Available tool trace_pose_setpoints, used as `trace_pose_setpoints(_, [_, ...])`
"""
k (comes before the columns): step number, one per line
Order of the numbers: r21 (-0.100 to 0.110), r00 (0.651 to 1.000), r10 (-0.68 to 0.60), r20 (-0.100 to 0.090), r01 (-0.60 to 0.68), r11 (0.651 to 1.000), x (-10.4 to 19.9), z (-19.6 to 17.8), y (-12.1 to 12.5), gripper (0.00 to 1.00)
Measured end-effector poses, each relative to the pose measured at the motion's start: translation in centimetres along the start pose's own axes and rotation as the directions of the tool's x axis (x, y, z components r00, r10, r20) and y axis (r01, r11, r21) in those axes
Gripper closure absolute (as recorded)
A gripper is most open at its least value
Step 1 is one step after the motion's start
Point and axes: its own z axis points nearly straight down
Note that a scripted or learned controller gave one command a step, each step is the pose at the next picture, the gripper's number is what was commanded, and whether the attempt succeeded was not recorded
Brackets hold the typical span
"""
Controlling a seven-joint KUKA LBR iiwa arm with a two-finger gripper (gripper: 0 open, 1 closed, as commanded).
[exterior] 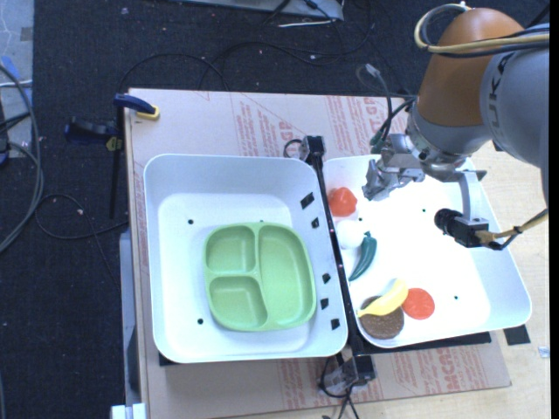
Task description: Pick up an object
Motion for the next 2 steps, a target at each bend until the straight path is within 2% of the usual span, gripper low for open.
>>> trace_pose_setpoints(2, [0.0, 1.0, 0.0, 0.0, 0.0, 1.0, 9.9, 2.0, 0.7, 1.0])
